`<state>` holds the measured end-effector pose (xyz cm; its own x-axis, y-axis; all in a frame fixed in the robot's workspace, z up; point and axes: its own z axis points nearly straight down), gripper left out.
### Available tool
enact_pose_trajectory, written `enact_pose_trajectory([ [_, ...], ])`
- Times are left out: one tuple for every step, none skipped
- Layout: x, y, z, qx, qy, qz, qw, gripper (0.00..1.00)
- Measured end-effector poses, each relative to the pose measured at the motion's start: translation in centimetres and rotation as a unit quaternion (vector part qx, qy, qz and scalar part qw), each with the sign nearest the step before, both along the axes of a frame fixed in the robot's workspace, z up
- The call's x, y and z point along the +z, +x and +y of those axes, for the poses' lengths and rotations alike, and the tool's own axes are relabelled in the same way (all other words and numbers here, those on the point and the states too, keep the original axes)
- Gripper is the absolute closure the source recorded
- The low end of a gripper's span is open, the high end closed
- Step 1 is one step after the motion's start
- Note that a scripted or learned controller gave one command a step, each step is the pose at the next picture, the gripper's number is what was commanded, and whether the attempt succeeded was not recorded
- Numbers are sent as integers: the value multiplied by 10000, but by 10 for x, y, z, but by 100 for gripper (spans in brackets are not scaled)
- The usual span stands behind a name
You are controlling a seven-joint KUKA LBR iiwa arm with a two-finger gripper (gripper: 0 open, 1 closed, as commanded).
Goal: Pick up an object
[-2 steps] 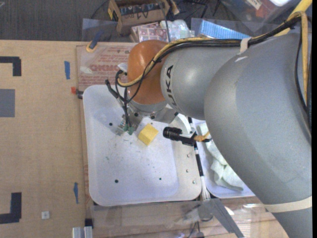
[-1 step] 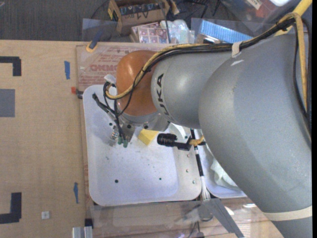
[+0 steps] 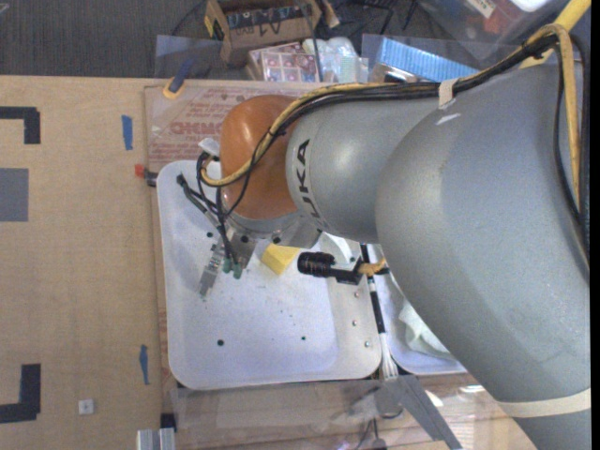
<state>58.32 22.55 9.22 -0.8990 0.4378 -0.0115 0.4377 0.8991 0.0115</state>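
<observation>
Where fingers (image 3: 208, 276) low, bare bin floor (image 3: 267, 340)

You can read the black letters "KA" running up the grey arm (image 3: 302, 162), just right of its orange band (image 3: 253, 157), near the centre. At eleven o'clock, the cardboard sheet (image 3: 187, 120) carries large red lettering, too faded to make out.

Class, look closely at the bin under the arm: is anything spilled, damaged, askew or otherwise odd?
Nothing stands out. A yellow block lies on the floor of the white bin, beside the gripper. A few dark specks dot the bin floor, too small to identify.
</observation>
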Motion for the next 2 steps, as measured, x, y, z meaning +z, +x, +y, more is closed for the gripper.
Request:
enact_pose_trajectory([
  [23,37,0,371,-18,34,9993,0],
  [0,-13,-1,-497,4,9,9988,0],
])
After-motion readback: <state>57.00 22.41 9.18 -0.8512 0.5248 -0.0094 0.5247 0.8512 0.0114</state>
